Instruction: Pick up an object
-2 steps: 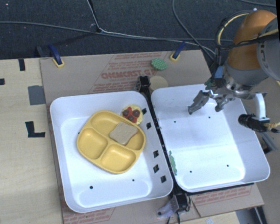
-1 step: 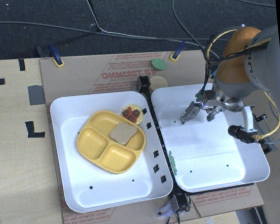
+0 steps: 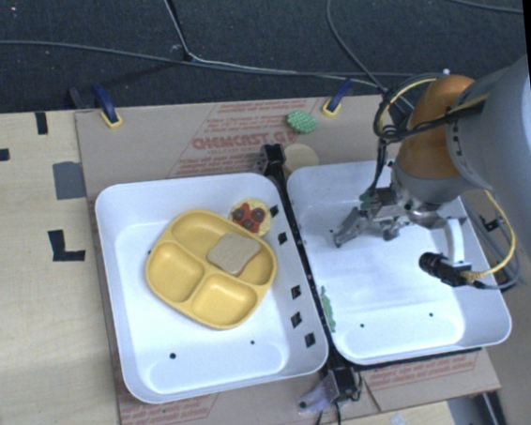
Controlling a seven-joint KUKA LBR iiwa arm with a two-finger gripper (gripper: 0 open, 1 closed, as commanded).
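Robot arm's tool (image 3: 348, 231) low in the right bin (image 3: 401, 334), fingers spread wide and holding nothing.

The likely targets lie apart in the left bin (image 3: 133, 296) — a tan slice (image 3: 233, 253) on a yellow divided plate (image 3: 181, 263), dark red berries (image 3: 250, 217) at its rim. A grasp here would likely close on bare bin floor; crossing over risks clipping the black divider (image 3: 292, 242). The surface (image 3: 30, 307) is pale wood with a cardboard sheet (image 3: 191, 134), cables (image 3: 231, 64) and dark carpet (image 3: 57, 21) behind.

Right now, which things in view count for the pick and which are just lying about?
For the pick:
claw
yellow tray
brown slice
red berries

Lying about:
green knobbly piece
blue-and-yellow clamps
overhead cables
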